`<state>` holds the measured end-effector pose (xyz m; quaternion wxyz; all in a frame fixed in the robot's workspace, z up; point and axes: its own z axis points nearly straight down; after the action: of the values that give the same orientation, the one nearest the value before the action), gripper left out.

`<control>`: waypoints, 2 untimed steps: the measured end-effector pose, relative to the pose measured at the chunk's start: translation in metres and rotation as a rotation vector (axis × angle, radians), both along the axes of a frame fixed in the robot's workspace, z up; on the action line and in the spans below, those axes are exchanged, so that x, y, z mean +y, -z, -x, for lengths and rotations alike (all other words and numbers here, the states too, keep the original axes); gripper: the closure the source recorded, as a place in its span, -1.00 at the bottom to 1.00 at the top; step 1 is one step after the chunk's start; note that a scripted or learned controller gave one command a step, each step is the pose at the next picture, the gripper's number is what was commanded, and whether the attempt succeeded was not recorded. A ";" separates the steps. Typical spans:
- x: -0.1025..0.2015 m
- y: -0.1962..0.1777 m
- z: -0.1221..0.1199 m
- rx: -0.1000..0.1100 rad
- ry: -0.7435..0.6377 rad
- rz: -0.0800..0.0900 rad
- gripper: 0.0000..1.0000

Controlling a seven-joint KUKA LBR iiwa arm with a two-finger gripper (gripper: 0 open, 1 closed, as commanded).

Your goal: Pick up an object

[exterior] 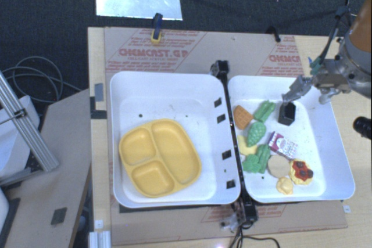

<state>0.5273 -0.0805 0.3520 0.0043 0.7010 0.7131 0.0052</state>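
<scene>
Glossy plastic toy food point(264, 145) clusters in right bin point(334, 142); smooth yellow divided tray point(159, 156) in left. Gripper point(287, 112) near bin's rear edge, finger state unclear.

The grey metal robot arm point(356, 69) carries an orange band near its wrist, thin dark cables, and a dull grey, angular two-finger gripper point(297, 90).

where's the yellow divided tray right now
The yellow three-compartment plastic tray lies in the left white bin, toward its front-left corner, across the black divider from the toy food pile.
</scene>
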 end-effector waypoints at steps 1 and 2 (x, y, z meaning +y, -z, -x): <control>0.066 -0.100 0.027 -0.001 0.004 -0.001 -1.00; 0.153 -0.189 0.027 0.000 0.002 -0.003 -1.00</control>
<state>0.5001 0.0730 0.5408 0.0032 0.7019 0.7123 0.0064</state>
